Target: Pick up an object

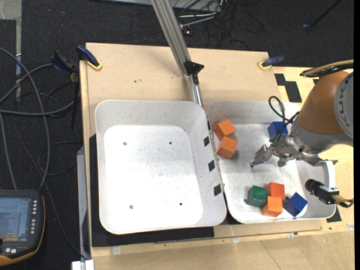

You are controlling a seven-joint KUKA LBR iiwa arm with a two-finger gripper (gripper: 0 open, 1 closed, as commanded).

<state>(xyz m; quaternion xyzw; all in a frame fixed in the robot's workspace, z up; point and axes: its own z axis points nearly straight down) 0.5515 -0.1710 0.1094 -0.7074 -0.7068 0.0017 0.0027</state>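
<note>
1 fixed camera, mounted above the bench (236,66), looks down at a slant, wide enough to frame both white bins (112,117); arm (326,111) enters from right.

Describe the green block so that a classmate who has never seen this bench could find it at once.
Start at the right-hand white bin and look to its near edge, where a small cluster of blocks sits. The green block is at the left end of that cluster, beside two orange blocks and a blue block. It is the one green thing in either bin.

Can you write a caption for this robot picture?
Robot gripper hovers over the right bin, between two orange blocks and a cluster of colored blocks.
</note>
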